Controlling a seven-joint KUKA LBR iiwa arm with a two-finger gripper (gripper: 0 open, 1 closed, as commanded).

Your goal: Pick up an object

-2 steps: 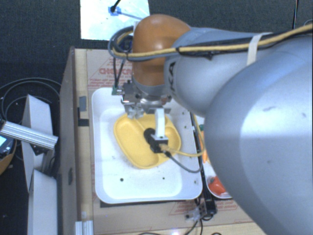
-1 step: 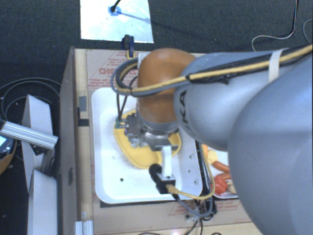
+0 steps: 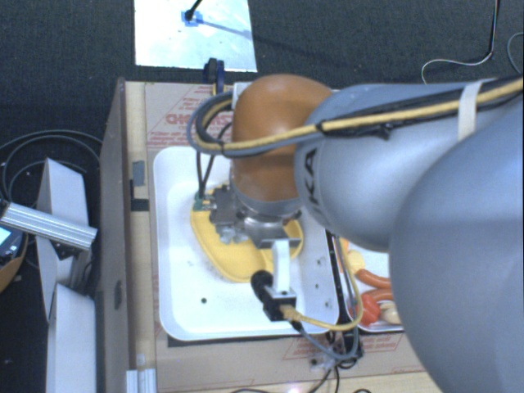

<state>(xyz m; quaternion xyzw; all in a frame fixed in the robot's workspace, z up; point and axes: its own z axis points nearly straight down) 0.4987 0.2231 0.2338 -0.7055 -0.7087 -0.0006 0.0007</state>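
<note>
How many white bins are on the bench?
2. The left bin holds a yellow thing under the arm. The right bin peeks out beside it, mostly covered by the arm, with orange things inside.

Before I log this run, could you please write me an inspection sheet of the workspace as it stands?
Surface: two white bins, the left bin and the right bin, side by side on a cardboard-lined bench.
Job's things: a flat yellow object in the left bin, under the wrist; orange and red items in the right bin, partly hidden by the arm.
Clutter: nothing seen.
Tool: the tool sits low over the yellow object, its fingers hidden by the wrist.
Cables: a yellow cable along the arm; dark cables looping to the wrist.
Surroundings: dark floor, a pale sheet behind the bench.
</note>
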